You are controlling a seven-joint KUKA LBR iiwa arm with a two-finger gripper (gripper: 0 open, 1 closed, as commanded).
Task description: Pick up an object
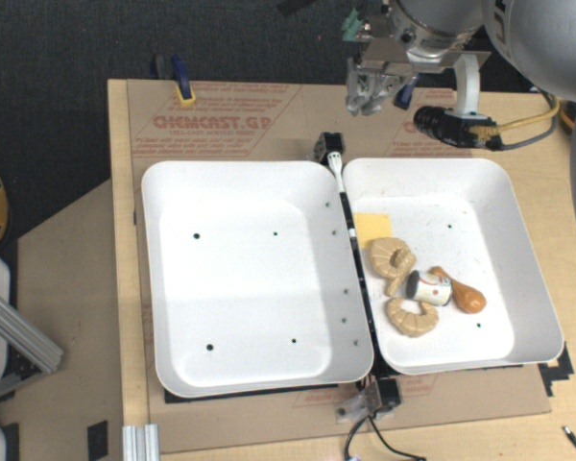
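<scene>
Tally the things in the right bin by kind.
Yellow square piece: 1
Tan pastries: 2
Small toy with an orange end: 1
Total: 4

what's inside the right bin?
Right bin holds a yellow square, two tan croissant-like pieces, and a small grey-and-orange item between them. Whatever sits under that cluster is covered.
</scene>
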